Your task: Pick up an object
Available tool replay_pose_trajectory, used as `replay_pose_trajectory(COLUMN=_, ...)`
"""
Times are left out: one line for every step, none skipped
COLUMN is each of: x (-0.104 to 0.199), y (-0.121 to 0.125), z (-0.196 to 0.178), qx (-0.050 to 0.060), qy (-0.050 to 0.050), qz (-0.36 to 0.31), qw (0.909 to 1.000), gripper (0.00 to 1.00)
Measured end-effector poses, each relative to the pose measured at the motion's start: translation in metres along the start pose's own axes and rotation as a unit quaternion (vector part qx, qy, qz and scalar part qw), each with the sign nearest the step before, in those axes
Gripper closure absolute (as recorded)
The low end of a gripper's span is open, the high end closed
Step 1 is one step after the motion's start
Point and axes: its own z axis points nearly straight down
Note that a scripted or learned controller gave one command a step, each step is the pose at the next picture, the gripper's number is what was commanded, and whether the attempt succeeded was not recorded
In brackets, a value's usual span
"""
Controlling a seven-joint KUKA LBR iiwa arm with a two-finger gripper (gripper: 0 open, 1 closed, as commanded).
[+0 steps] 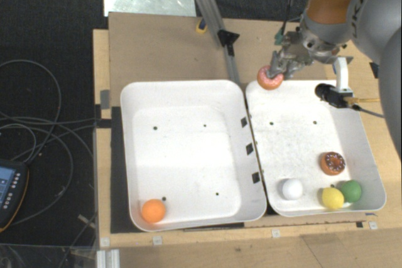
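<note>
Gripper [281,67] sits over the far edge of the right bin [370,154], clenched on a pink donut [269,79] that hangs just below its fingertips and slightly toward the left bin [132,135]. Donut looks clear of the bin floor, right above the far rim, so next move is probably a plain carry. Other items lie well apart at the near end.

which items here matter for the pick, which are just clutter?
In play: gripper, shut on the pink donut above the right bin.

Idle: chocolate donut, white ball, yellow ball, green ball; orange ball in the left bin.
</note>
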Motion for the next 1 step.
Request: replay_pose_trajectory(x=0.0576, y=-0.0064, z=0.0090, qx=0.001, qy=0.000, qz=0.000, qw=1.0000, gripper=1.00)
